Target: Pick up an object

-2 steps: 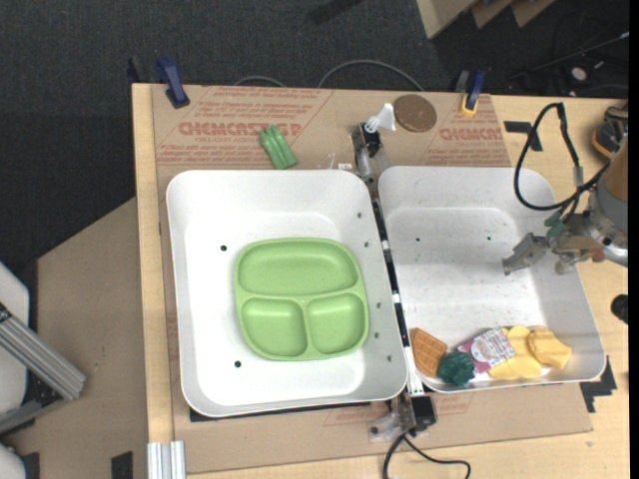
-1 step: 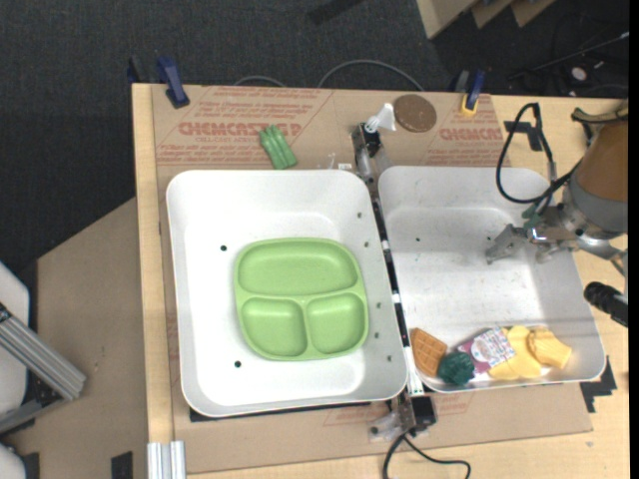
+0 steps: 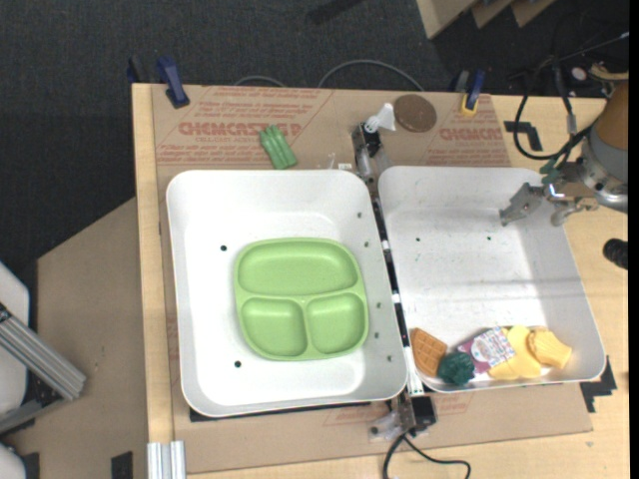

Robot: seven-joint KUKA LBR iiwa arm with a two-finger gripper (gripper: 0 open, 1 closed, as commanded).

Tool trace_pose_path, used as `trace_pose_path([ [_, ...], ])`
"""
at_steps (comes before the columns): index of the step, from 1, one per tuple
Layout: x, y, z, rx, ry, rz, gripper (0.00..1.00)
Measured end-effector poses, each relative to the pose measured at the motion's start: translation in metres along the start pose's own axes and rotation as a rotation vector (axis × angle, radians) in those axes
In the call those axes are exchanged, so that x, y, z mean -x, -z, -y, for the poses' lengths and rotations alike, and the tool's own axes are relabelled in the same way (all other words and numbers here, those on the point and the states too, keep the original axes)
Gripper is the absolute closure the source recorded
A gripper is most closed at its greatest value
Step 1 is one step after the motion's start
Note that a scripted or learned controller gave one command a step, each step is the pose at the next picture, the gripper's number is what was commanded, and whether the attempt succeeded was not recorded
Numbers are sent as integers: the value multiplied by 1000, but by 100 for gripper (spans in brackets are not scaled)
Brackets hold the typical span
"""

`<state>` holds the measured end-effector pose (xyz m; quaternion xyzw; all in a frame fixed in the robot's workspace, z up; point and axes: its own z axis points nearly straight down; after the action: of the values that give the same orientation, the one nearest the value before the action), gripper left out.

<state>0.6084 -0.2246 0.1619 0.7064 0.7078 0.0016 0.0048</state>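
Two shallow white bins sat side by side on the tabletop point(image 3: 559, 407), over a sheet of printed brown cardboard point(image 3: 240, 123). The left bin point(image 3: 200, 218) held a green divided plate point(image 3: 300, 297) lying flat near its middle, with one long compartment at the far side and two smaller ones at the near side.

The right bin point(image 3: 479, 257) held a cluster of small objects bunched along its near edge: a waffle-patterned tan piece point(image 3: 428, 349) at the left, a dark green lumpy object point(image 3: 458, 368) just beside it, a crinkled pink-and-white packet point(image 3: 491, 346), and yellow toy food pieces point(image 3: 529, 352) at the right, all touching or nearly so.

The gripper point(image 3: 533, 202) hung over the far right corner of the right bin, well apart from the cluster, its fingers spread and pinching nothing.

On the cardboard beyond the bins lay a green clip-like object point(image 3: 279, 148) and a round brown disc point(image 3: 414, 114).
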Motion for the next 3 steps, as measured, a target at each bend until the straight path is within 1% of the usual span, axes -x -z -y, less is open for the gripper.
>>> trace_pose_path([
  [1,-4,-77,-15,-12,1,-10,0],
  [2,-6,-79,-56,-31,0,-20,0],
  [3,-7,-79,-56,-27,1,-19,0],
])
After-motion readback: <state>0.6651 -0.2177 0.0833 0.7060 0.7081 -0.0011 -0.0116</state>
